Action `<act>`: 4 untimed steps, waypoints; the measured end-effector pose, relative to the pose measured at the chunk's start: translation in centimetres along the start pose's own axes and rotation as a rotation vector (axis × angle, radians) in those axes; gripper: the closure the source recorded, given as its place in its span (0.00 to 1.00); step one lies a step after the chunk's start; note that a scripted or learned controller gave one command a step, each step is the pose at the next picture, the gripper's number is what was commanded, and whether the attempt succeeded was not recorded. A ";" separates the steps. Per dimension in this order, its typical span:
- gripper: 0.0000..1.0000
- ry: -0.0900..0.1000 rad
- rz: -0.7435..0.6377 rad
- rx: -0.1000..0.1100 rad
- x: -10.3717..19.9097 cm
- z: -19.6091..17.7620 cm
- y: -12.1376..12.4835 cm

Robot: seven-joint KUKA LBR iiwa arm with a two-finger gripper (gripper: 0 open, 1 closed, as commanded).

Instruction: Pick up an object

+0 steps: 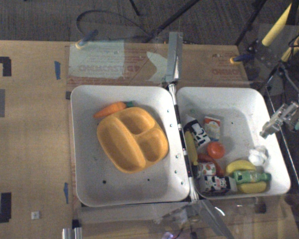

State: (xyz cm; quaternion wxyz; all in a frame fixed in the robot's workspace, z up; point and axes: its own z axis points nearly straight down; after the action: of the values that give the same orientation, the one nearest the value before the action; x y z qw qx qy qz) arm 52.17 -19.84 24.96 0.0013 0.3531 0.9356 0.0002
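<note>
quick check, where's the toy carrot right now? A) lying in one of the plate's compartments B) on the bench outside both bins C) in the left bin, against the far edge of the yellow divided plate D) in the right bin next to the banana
C: the carrot lies on the floor of the left bin, touching the far rim of the yellow divided plate, not in a compartment; the banana sits in the right bin.

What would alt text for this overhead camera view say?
Two shallow white bins sit side by side: the left bin holds a yellow divided plate with a toy carrot beside it, and the right bin holds a cluster of toy groceries. The gripper hovers over the right bin's right rim.
</note>
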 end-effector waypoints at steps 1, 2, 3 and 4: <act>1.00 -0.003 -0.155 -0.002 -0.6 2.5 8.9; 1.00 -0.010 -0.155 -0.006 -0.7 1.3 9.0; 1.00 0.000 -0.138 -0.001 8.3 0.7 8.3; 1.00 0.002 -0.260 -0.001 8.6 6.5 14.6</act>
State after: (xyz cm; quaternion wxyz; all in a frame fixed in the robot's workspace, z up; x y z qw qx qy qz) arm 55.35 -3.16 18.50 0.0005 0.2290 0.9734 0.0006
